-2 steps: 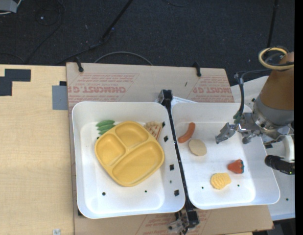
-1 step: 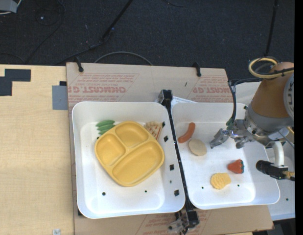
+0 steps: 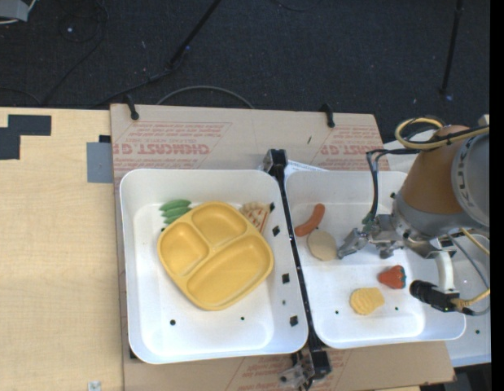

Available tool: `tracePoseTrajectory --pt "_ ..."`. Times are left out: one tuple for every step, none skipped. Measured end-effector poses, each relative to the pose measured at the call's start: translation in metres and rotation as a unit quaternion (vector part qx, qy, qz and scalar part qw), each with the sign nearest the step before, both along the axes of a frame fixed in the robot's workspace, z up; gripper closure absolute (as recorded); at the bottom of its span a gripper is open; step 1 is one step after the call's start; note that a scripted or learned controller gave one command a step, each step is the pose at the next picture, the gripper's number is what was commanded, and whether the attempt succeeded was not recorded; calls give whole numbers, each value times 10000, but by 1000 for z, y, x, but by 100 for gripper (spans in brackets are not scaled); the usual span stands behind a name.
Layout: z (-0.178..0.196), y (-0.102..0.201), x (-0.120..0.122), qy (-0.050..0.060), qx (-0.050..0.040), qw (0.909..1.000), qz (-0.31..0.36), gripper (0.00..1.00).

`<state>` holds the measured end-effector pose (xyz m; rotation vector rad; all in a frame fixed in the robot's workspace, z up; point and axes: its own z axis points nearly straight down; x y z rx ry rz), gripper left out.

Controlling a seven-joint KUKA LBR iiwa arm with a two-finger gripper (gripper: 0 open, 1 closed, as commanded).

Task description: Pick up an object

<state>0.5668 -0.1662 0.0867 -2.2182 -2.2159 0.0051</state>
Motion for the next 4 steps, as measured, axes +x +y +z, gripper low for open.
tracePoseTrajectory --pt "12 -1 0 -7 -3 10000 -12 100" --pt "75 -6 0 -49 -16 10000 -13 100" --pt "127 0 -8 -45 -12 10000 13 100" --pt "151 -1 -7 -38 -12 10000 13 100"
